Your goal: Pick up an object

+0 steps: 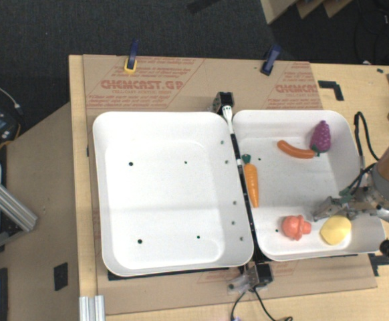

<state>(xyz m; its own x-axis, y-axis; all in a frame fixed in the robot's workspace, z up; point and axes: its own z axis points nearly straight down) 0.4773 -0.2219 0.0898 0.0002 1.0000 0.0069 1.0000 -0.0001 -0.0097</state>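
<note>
Bench, cardboard-topped (181, 79), bearing two shallow white bins side by side. Left bin (114, 179): bare white floor with a few dark dots. Right bin (341, 122): five toy food items. Item one, carrot (250, 184), lying against the bin's left wall, long axis running along that wall, green top toward the far edge. Item two, orange-red sausage-like piece (296, 150), near the far right corner, lying crosswise. Item three, purple grape bunch (321, 136), just beside the sausage's right end, close to the far right corner. Item four, pinkish-red rounded piece (295, 227), near the front edge, about midway along it. Item five, yellow lemon-like fruit (335, 231), at the front right corner, near the pinkish piece but apart from it. Gripper (341, 206): enters over the right wall of the right bin, low above the front right corner; nothing visible between its fingers; their spread is too small and blurred to judge. Governing relation: the yellow fruit lies just on the front-edge side of the gripper tip, almost under it, the nearest item by a clear margin; the pinkish piece sits further toward the bin's left wall. Likely target, as a judgement: the yellow fruit, calling for a short shift toward the front edge and a descent.
</note>
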